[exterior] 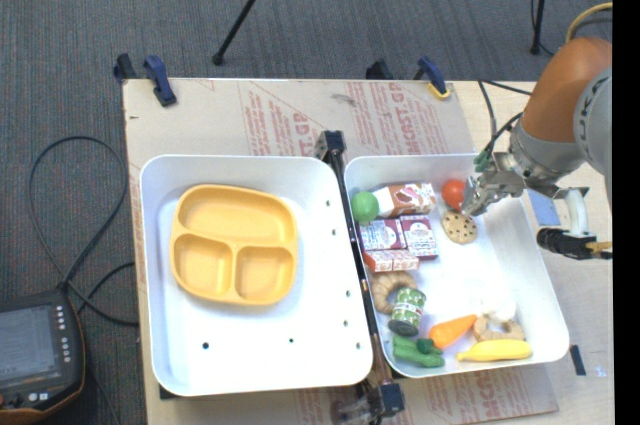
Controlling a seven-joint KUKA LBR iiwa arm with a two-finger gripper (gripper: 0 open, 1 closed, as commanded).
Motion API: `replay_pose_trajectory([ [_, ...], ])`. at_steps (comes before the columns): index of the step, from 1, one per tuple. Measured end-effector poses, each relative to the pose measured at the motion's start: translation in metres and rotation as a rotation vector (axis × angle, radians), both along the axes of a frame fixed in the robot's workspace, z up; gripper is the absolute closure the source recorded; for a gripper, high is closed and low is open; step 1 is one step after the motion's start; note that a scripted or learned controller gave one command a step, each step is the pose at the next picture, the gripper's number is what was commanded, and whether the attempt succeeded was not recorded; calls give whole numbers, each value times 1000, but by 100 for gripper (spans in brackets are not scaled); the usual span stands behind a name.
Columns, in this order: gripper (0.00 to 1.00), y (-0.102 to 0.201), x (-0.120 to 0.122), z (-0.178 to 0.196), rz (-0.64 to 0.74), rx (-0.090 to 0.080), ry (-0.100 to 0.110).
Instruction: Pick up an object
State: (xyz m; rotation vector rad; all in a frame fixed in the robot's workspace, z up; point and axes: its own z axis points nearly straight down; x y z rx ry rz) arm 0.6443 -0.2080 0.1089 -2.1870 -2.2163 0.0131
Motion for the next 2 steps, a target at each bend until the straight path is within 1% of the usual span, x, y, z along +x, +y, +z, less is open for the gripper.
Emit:
replay_pose_trajectory([
  [1,0,1,2,1,1,-1,-9],
  [2,0,12,-11,-24,-11,-12,-20],
])
